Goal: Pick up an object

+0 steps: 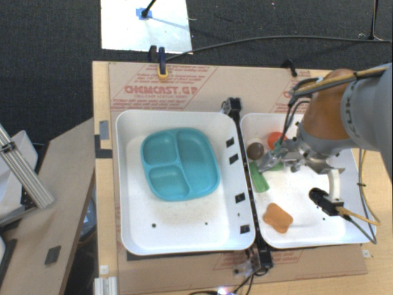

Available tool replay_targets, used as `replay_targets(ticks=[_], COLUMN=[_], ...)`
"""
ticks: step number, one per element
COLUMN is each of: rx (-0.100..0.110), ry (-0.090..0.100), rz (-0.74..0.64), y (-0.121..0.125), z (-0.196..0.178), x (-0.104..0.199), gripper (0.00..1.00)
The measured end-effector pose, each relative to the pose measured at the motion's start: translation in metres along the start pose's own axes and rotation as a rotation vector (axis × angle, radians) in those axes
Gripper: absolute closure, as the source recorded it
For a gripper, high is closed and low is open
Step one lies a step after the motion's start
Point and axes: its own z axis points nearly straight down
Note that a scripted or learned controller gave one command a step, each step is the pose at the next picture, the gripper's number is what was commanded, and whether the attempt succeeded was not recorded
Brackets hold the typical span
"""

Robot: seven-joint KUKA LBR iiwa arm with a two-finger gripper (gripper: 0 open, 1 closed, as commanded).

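Four small things lie in the right bin [307,237], one of each kind by our count: a brown ball [255,149], a green piece [260,182], a red thing [276,139] and an orange block [278,217]. The ball sits by the bin's left wall. The green piece lies just nearer to us along the same wall. The red thing lies farther back, partly hidden by the arm. The orange block lies well apart from the other three, toward the near rim.

We see the one pincer [268,162] low over the gap between the ball and the green piece, but we cannot tell whether it is spread or pressed together, or whether it touches either.

One teal divided tray [180,163], with three compartments, lies tilted in the left bin [132,229]. Both bins rest side by side, touching, on one printed cardboard sheet [178,82] on the counter [100,97].
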Motion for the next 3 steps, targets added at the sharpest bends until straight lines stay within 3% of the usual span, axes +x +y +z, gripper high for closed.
replay_targets(ticks=[1,3], rx=[-0.005,-0.008], ry=[-0.001,-0.002], rz=[0.002,0.0], y=[0.001,0.009], z=[-0.013,-0.112], x=[-0.001,0.002], gripper=[1.0,1.0])
